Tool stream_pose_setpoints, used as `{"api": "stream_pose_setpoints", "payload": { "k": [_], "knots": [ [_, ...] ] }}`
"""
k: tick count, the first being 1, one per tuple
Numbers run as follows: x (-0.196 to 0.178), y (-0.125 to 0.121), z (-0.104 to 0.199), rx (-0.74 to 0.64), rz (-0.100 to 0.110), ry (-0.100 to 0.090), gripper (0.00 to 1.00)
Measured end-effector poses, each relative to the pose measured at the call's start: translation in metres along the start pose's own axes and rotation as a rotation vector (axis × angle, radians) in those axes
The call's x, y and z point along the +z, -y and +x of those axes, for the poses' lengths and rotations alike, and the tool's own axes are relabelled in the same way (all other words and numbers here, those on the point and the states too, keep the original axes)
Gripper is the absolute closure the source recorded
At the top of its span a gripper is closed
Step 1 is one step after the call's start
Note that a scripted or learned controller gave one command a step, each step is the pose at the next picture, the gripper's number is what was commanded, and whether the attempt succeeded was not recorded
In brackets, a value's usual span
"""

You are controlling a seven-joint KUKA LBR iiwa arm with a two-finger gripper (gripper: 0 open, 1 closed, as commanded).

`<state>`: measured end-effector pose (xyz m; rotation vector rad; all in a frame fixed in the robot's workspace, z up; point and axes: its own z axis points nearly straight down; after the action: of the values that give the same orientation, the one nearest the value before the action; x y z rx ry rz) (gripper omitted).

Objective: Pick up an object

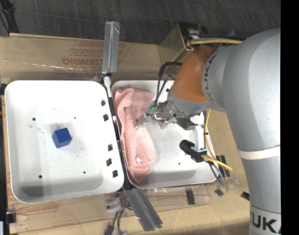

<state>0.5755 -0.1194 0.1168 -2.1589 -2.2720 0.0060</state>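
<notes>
The pink towel [134,131] lies crumpled along the left wall of the right bin [188,177], and the claw [151,114] sits low at its right edge, near the upper part of the cloth. The likeliest failure is a shallow pinch: soft terry folds can slip out as the arm lifts, or just a loose corner rises and drops back. The cloth is also bunched against the bin wall and divider, so a lift could drag it over the rim. Whether the claw is apart or closed cannot be told, since the wrist hides it.

The arm reaches in from the right, its grey bulk over the bin's right side, orange band [191,80] just above the wrist, which tips down and leftward toward the towel. A blue cube [62,137] rests well apart in the left bin [22,97].
</notes>
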Motion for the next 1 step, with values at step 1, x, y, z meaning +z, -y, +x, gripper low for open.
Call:
{"api": "stream_pose_setpoints", "payload": {
  "k": [1],
  "knots": [
    [0.0243,-0.0578,0.0205,-0.104,-0.006,0.003,0.0]
  ]
}}
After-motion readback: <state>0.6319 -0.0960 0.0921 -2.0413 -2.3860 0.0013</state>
